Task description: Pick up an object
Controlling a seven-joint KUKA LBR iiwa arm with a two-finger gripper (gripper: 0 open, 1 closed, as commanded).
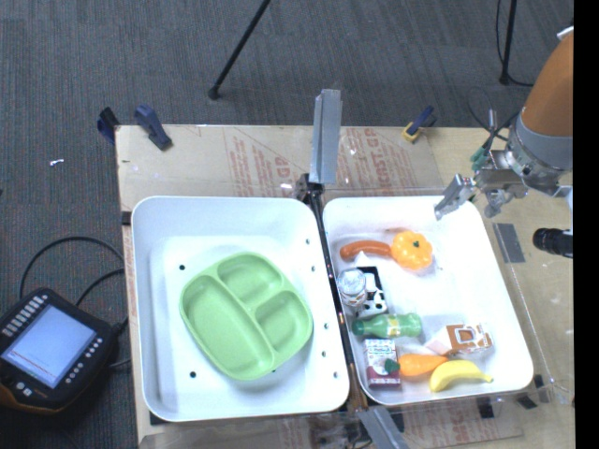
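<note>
My gripper [473,202] hangs over the far right corner of the right bin [501,279], its fingers spread open with nothing between them. Below it in that bin lie an orange-yellow pepper [413,250] and an orange sausage [365,248]. Further forward are a small jar [353,286], a black-and-white block [375,300], a green bottle [387,325], a red carton [381,361], a carrot [423,364], a banana [459,374] and a small brown box [469,339]. The pepper is the closest object, a little left of and nearer than the gripper.
The left bin [154,251] holds a green divided plate [245,314]. A grey metal post [327,138] stands at the back between the bins. Clamps [153,125] sit on the bench's far edge. A teach pendant [51,344] lies on the floor at left.
</note>
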